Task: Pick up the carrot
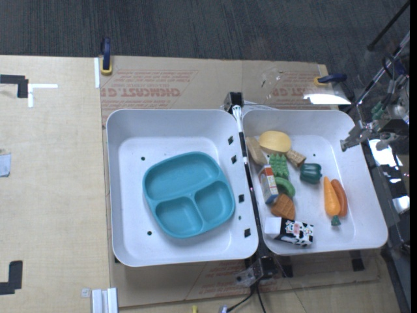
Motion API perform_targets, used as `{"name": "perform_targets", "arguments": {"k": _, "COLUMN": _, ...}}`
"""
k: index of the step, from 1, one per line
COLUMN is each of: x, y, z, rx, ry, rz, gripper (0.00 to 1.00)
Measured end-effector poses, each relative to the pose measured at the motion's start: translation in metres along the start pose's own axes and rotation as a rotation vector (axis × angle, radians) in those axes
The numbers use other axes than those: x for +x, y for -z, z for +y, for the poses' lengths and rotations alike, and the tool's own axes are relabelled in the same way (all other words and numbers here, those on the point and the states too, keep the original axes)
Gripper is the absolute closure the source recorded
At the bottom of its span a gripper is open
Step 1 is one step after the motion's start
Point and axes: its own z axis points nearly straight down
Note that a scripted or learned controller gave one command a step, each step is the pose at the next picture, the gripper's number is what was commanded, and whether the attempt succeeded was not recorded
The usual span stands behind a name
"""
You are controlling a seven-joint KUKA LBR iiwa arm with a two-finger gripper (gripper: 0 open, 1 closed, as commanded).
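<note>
Beside right bin [365, 240], perhaps claw [355, 139], above carrot [335, 199].

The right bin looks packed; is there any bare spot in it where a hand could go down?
Yes. The right bin has bare floor between the carrot and the green pepper, and along its far wall. Its left side, around the corn, is crowded.

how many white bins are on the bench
2: the left bin holds a blue divided plate; the right bin holds the toy food, including the carrot.
</note>
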Motion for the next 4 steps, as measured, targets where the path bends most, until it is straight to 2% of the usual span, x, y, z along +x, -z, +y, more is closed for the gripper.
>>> {"name": "perform_targets", "arguments": {"k": 1, "x": 0.011, "y": -0.142, "z": -0.028, "rx": -0.001, "ry": -0.024, "rz": 0.002, "gripper": 0.0}}
{"name": "perform_targets", "arguments": {"k": 2, "x": 0.01, "y": -0.133, "z": -0.027, "rx": -0.004, "ry": -0.028, "rz": 0.0, "gripper": 1.0}}
{"name": "perform_targets", "arguments": {"k": 3, "x": 0.01, "y": -0.133, "z": -0.027, "rx": -0.004, "ry": -0.029, "rz": 0.0, "gripper": 0.0}}
{"name": "perform_targets", "arguments": {"k": 4, "x": 0.054, "y": -0.149, "z": -0.063, "rx": -0.016, "ry": 0.113, "rz": -0.009, "gripper": 0.0}}
